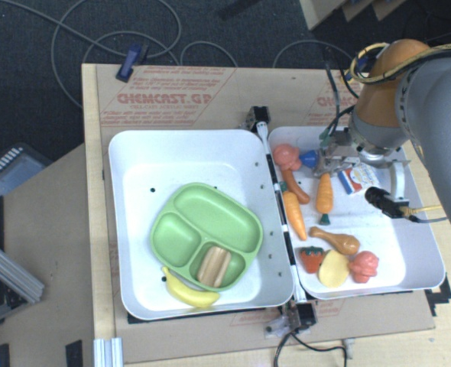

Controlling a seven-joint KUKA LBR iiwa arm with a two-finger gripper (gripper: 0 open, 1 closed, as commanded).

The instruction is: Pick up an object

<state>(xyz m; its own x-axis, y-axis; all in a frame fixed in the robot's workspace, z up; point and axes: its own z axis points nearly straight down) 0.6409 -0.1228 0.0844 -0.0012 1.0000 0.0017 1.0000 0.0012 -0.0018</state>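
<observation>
My gripper hangs over the back part of the right bin, under the arm's orange band. Directly below it lies a small orange carrot, pointing toward the front, its top end at the gripper's tip. Whether they touch I cannot tell. A blue piece and a pink toy sit just left of the gripper. A red, white and blue item lies to its right.
The right bin also holds a longer carrot, a brown sausage, a drumstick, a strawberry, a yellow fruit and a pink-red toy. In the left bin, a green divided plate carries a bread roll, with a banana beside it.
</observation>
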